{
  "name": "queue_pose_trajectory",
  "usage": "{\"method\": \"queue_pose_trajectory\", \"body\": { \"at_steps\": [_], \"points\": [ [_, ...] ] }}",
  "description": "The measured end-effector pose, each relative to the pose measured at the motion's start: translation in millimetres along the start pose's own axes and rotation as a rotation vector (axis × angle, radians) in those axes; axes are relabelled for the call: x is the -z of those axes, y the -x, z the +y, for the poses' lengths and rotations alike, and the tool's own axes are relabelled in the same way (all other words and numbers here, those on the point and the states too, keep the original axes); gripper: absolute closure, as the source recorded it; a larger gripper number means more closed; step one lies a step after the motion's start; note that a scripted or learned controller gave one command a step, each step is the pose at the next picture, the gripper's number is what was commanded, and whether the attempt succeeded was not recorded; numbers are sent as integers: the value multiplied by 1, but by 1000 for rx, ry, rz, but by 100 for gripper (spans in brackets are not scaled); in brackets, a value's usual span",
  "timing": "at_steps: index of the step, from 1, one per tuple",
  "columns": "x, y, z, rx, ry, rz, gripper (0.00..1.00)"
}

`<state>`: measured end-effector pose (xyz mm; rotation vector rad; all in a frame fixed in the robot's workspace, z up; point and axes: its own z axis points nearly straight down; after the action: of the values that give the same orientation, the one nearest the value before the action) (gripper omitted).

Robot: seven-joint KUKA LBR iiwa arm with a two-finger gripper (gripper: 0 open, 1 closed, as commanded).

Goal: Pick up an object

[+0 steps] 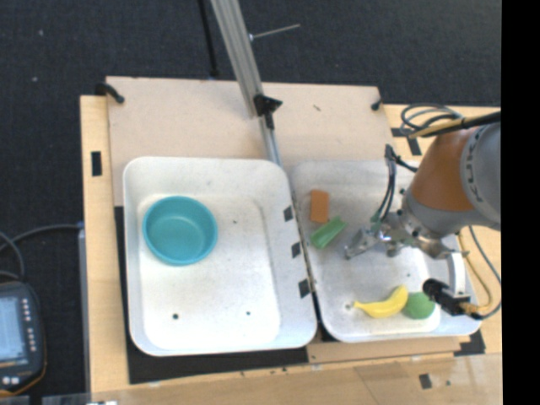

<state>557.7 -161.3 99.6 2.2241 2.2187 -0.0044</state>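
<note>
The right bin [354,184] holds an orange block [318,205], a green block [327,233] just below it, a yellow banana [382,304] and a green ball [419,306] near the front edge. My gripper [358,246] hangs over the middle of this bin, pointing left, a short way right of the green block. Its fingers look spread, with nothing between them. The teal bowl [180,230] sits in the left bin [245,310].
A slanted aluminium post [240,49] rises from the back of the bench between the bins. Cables [426,121] loop at the back right behind the arm. A small screen [17,327] stands off the bench at the far left.
</note>
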Motion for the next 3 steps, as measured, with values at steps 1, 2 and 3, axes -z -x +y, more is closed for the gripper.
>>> {"method": "queue_pose_trajectory", "body": {
  "at_steps": [1, 2, 3],
  "points": [
    [13, 1, 2, -5, 6, 1, 100],
    [59, 6, -3, -1, 8, 1, 100],
    [111, 16, -5, -2, 10, -1, 100]
  ]
}}
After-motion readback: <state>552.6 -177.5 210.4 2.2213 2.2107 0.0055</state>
